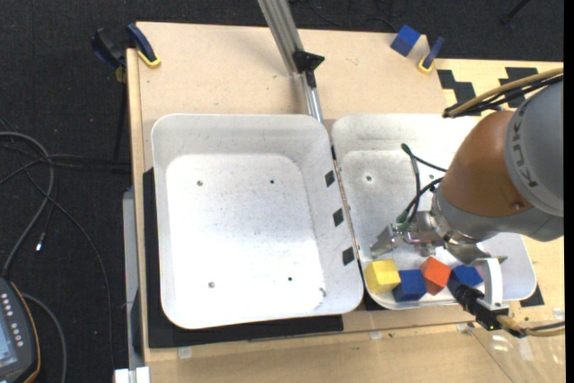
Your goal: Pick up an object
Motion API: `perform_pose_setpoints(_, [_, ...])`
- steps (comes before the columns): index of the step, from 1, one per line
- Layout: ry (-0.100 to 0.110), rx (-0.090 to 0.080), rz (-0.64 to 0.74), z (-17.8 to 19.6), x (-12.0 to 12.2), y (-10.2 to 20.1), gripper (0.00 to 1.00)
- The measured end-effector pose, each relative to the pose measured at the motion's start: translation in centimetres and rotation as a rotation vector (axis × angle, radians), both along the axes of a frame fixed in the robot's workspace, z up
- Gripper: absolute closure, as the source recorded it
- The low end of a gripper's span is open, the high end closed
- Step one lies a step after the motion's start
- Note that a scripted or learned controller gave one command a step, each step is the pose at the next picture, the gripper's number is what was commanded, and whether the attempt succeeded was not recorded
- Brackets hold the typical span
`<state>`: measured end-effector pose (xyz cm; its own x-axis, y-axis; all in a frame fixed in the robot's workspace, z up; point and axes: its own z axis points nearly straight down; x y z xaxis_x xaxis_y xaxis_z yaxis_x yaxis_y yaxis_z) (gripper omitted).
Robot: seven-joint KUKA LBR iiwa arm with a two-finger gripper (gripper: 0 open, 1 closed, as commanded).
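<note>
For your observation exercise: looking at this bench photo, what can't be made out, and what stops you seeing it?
- Gripper, camera view: whether it grips anything; the arm's bulk covers it.
- Right bin: its far right part, hidden under the arm.
- Blue block beside the orange block: partly hidden by the arm.

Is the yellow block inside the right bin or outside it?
Inside: the yellow block lies on the right bin's floor, near its front-left corner.

White speckled bins [242, 148] sit on a tan bench [224, 67], holding a yellow block [384, 274], blue block [410, 284] and orange block [436, 273].
</note>
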<state>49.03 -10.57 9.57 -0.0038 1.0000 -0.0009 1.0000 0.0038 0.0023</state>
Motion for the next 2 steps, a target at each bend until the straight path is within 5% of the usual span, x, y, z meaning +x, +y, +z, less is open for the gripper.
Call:
perform_pose_setpoints(1, [-0.004,-0.001,0.001,0.0,9.1,-1.5,0.0])
perform_pose_setpoints(2, [-0.005,0.001,0.002,10.4,5.4,2.9,0.0])
